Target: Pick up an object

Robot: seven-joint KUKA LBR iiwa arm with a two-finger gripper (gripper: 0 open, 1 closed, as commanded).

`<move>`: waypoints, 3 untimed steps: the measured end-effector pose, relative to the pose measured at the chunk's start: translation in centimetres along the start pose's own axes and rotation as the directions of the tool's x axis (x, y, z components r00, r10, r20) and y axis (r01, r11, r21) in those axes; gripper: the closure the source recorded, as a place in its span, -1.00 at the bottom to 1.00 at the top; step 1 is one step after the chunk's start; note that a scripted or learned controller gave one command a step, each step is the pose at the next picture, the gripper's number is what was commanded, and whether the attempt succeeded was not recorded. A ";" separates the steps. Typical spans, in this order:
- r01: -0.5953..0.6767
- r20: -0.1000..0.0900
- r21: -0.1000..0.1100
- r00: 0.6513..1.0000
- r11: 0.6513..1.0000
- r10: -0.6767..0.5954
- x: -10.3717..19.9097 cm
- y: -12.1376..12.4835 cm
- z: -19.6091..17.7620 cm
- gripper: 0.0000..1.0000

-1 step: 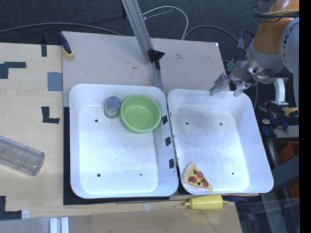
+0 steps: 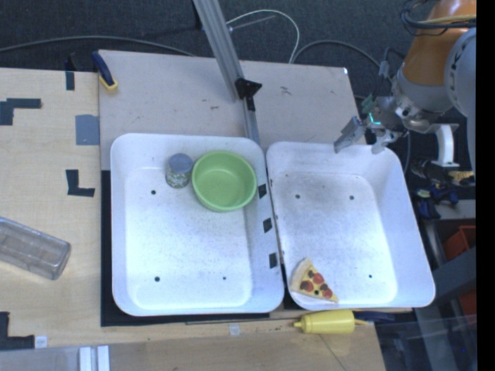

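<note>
Poised over the far right corner of the right bin (image 2: 402, 230), claw (image 2: 357, 139) parted and grasping nothing. Well below it, against the near rim, a toy pizza slice (image 2: 312, 280); far to its left, in the left bin (image 2: 128, 230), a green bowl (image 2: 224, 180) touching a small grey can (image 2: 179, 170). Risks ahead: skidding off the flat slice pressed close to the bin wall, striking the rim on descent, or closing on bare floor. Just off the tabletop's near edge, a yellow bottle (image 2: 325, 322).
</note>
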State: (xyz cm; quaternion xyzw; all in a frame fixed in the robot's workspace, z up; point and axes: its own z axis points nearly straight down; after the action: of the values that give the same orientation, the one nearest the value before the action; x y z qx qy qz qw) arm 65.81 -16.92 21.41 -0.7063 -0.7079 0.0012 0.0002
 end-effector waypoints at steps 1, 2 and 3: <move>0.000 -0.001 0.004 1.000 1.000 0.000 1.0 0.3 5.7 -1.00; 0.000 -0.001 0.004 1.000 1.000 0.000 1.7 0.9 10.7 -1.00; 0.000 0.001 0.001 1.000 1.000 0.000 1.7 0.8 12.7 -1.00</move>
State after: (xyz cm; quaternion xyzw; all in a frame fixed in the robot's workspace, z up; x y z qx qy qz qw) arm 66.61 -15.21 8.74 -0.7062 -0.7081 0.0019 0.0005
